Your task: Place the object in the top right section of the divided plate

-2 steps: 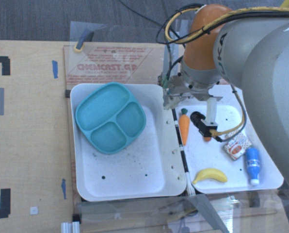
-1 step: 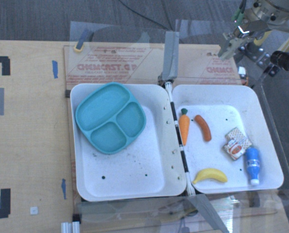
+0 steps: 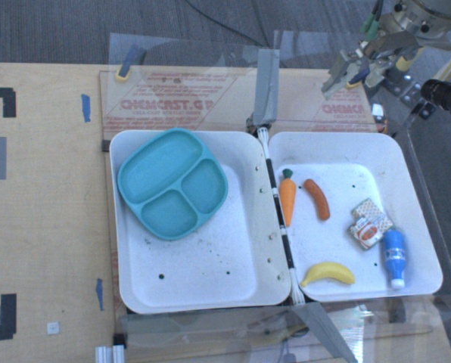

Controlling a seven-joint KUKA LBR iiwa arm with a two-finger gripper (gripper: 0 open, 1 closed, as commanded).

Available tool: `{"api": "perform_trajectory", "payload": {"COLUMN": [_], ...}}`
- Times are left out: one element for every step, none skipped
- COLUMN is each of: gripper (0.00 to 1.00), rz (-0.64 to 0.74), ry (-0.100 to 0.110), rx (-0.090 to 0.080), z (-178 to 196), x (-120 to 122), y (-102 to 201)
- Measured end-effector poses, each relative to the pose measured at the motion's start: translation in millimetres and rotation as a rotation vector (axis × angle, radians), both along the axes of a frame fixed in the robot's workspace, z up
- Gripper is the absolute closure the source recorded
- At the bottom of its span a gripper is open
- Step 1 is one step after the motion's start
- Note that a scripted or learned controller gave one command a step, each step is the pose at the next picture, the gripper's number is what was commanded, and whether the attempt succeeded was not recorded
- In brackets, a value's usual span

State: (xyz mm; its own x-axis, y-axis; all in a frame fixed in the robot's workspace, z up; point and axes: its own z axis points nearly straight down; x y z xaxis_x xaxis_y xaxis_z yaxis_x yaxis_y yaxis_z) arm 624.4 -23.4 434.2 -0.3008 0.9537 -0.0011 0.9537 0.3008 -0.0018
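A teal divided plate (image 3: pixel 172 184) lies tilted in the upper part of the left bin (image 3: pixel 195 286), and its three sections hold nothing. The right bin (image 3: pixel 346 165) holds a toy carrot (image 3: pixel 287 199), a brown sausage (image 3: pixel 316 199), a small printed packet (image 3: pixel 369 224), a blue bottle (image 3: pixel 393 257) and a banana (image 3: pixel 328 274). My gripper (image 3: pixel 345 78) hangs high beyond the far edge of the right bin, over the cardboard sheet. Its fingers look open, with nothing between them.
A cardboard sheet (image 3: pixel 172 104) lies behind both bins, with a grey strip of tape (image 3: pixel 267 82) running down to the seam between them. Cables and brackets hang around the wrist at the top right. The wooden bench (image 3: pixel 44 203) extends to the left.
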Motion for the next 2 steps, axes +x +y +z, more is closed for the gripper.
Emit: {"api": "perform_trajectory", "payload": {"gripper": [0.00, 0.00], "rz": [0.530, 0.533], "ry": [-0.006, -0.006], "rx": [-0.002, -0.001], "z": [1.0, 1.0], "x": [41.4, 41.6], "y": [-51.7, -49.6]}}
